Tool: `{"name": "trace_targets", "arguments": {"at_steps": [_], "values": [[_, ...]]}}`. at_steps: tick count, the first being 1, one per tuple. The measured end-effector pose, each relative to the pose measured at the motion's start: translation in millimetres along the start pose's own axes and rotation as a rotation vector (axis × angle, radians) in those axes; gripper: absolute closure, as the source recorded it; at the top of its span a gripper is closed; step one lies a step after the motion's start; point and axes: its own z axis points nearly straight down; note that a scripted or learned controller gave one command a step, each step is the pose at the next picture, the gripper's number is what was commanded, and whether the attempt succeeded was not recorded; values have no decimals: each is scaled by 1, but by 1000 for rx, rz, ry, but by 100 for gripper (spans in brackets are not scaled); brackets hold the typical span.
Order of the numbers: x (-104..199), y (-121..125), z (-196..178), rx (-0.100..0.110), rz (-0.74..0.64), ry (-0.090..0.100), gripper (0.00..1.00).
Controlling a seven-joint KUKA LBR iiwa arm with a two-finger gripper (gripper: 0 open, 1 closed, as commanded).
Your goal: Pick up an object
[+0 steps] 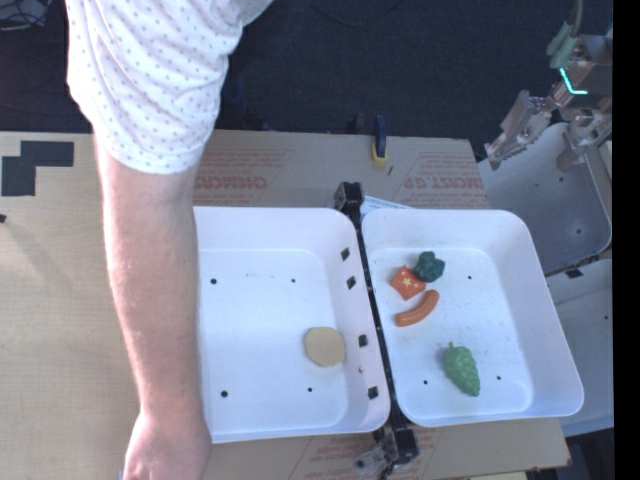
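The gripper hangs high at the upper right, above and outside the far right corner of the right bin, over the grey bench plate; whether it is open or closed cannot be told from this view, and nothing shows in its grasp.

Inside the right bin, nearest that corner, lies a dark green broccoli-like piece. Touching it on the lower left is a small red block, and just below that an orange sausage lies at a slant. Further toward the near edge of the right bin rests a light green bumpy piece.

Left of the right bin, the left bin holds a tan round disc near the shared divider. A person's bare arm, in a dotted white sleeve, lies along the left bin's outer edge.
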Motion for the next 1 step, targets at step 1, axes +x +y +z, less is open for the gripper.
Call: {"name": "trace_targets", "arguments": {"at_steps": [1], "values": [[1,0,-10,3,-4,0,100]]}}
